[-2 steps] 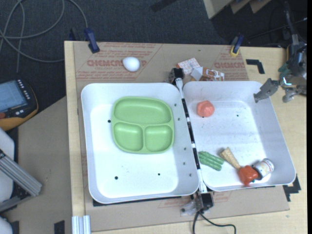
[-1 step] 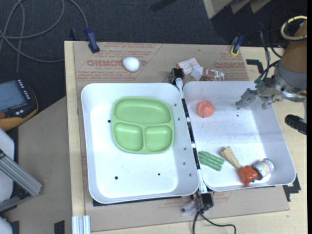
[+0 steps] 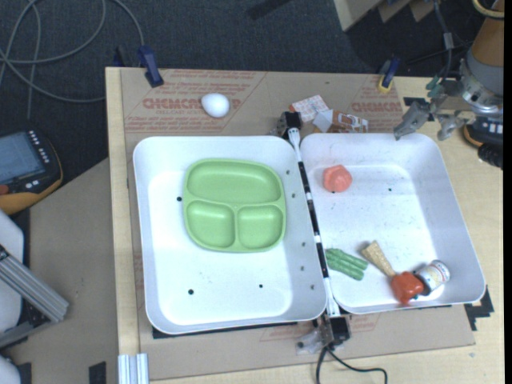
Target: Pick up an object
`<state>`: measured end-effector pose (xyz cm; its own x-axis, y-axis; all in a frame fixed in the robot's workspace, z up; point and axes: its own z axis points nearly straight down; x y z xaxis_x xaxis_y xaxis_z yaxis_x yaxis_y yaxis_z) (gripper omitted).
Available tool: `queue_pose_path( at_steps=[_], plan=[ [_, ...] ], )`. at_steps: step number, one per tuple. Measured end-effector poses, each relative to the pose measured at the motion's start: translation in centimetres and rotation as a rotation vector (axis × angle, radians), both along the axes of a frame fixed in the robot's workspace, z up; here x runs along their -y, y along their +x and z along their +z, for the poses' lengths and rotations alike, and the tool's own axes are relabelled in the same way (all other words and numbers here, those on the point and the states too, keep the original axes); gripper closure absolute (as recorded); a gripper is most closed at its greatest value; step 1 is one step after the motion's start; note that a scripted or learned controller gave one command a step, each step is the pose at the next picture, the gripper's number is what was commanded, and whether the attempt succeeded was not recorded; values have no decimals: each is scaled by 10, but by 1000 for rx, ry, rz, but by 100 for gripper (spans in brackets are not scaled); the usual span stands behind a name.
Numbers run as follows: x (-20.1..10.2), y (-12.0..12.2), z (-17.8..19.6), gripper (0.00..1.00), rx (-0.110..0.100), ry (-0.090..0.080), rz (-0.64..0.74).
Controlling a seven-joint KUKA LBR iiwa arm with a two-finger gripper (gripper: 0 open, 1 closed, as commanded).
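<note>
Bench edge; arm cropped, blurred

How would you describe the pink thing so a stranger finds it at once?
Look in the right bin, the one without the green tray. The pink lump lies alone in its far left corner, paler and rounder than the red piece near the front.

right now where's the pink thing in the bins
In the camera view the pink thing lies in the upper left part of the right bin, close to the divide with the left bin, apart from the other items.
</note>
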<state>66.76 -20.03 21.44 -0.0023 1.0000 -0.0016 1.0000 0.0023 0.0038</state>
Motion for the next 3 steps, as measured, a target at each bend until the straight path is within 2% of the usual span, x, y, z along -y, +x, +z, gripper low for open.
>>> queue_pose_path(
  at_steps=[1, 2, 3],
  plan=[
    [-35, -59, 20, 0, -4, 2, -2],
    [-76, -50, 7, 0, -6, 3, -1],
    [-85, -13, -100, 0, 10, 0, -1]
  ],
)
